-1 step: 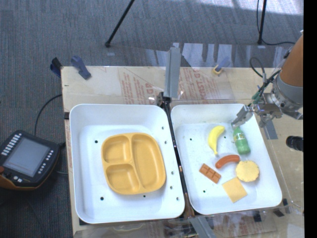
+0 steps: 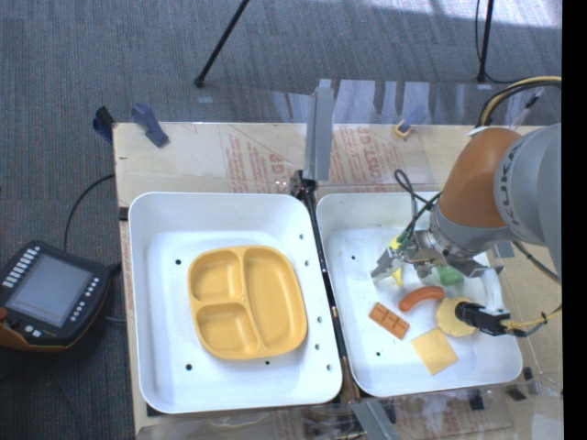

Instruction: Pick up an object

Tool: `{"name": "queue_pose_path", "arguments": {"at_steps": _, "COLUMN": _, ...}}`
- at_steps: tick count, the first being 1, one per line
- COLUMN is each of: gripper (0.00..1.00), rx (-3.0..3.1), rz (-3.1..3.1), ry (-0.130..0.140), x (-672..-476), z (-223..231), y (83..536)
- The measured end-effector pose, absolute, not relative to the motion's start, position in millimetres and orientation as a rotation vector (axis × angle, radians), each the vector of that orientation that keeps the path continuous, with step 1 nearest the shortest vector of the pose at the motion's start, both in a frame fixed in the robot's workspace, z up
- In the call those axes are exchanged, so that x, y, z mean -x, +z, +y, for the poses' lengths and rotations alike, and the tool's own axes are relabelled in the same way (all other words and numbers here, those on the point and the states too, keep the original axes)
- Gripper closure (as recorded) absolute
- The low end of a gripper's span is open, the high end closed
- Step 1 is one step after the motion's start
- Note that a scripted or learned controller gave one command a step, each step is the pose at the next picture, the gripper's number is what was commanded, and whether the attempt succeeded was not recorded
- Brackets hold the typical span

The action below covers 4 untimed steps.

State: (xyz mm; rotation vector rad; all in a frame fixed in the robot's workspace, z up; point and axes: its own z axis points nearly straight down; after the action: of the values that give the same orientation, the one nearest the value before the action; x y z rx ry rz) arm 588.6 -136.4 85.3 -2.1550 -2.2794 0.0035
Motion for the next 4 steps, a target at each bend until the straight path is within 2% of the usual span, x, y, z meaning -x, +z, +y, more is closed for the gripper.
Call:
{"name": "queue_pose_path", "arguments": {"at_steps": 1, "gripper": 1.0, "rx": 2.16, "rz": -2.272, "ry": 0.002, "x": -589.1, "z": -138, "y": 95}}
{"name": "queue_pose_path", "arguments": {"at_steps": 2, "gripper": 1.0, "rx": 2.095, "rz": -2.348, "ry": -0.01, "x": -638.3, "z": -74, "y": 192}}
{"name": "queue_pose_path", "arguments": {"at_steps": 3, "gripper": 1.0, "rx": 2.087, "rz": -2.343, "ry": 0.004, "x": -636.4, "z": -74, "y": 195}}
{"name": "queue_pose_path", "arguments": {"at_steps": 4, "gripper": 1.0, "rx": 2.049, "rz": -2.376, "ry": 0.005, "x": -625.1, "z": -71, "y": 185}}
